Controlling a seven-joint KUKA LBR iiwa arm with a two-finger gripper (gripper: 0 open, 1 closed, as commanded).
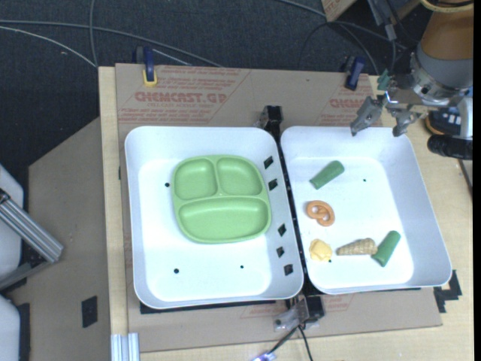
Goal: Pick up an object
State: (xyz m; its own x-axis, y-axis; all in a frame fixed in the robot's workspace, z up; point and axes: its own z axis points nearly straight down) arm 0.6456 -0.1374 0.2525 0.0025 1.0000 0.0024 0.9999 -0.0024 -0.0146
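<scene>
My gripper (382,122) hangs open over the back rim of the right bin (421,201), with nothing between its spread fingers. In that bin lie a green cylinder (327,174) near the back, an orange pretzel (320,212) in the middle left, a small yellow piece (320,250), a tan cone (355,247) and a second green piece (387,247) near the front. All of them sit well in front of and below the gripper.
The left bin (150,262) holds a green divided plate (222,198). Black clips (271,116) join the bins along the middle seam. Clamps (149,65) hold the cardboard base at the back, and cables cross the dark floor behind.
</scene>
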